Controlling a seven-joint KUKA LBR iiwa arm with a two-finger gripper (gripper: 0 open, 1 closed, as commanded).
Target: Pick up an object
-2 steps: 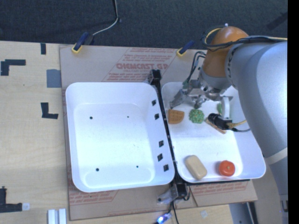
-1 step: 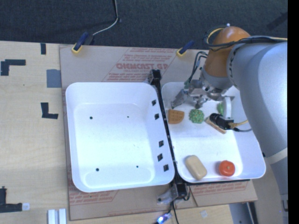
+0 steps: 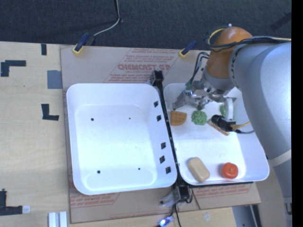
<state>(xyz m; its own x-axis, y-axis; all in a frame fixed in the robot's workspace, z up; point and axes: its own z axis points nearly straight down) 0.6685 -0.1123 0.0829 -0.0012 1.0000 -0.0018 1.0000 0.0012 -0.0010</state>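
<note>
In the right bin (image 3: pixel 246 145) lie several objects. An orange-brown wedge (image 3: pixel 178 117) rests by the bin's left wall, and a green broccoli-like piece (image 3: pixel 199 117) sits just right of it. Near the front edge are a tan oblong piece (image 3: pixel 198 169) and a red tomato-like ball (image 3: pixel 230 170). My gripper (image 3: pixel 190 104) hangs over the back of this bin, just above the wedge and the green piece. It is open, and nothing shows between its fingers.
The left bin (image 3: pixel 75 126) stands beside the right one, with a black divider strip (image 3: pixel 163 126) between them. The grey arm (image 3: pixel 265 84) covers the right bin's back right corner. Both bins rest on a cardboard sheet (image 3: pixel 128 67).
</note>
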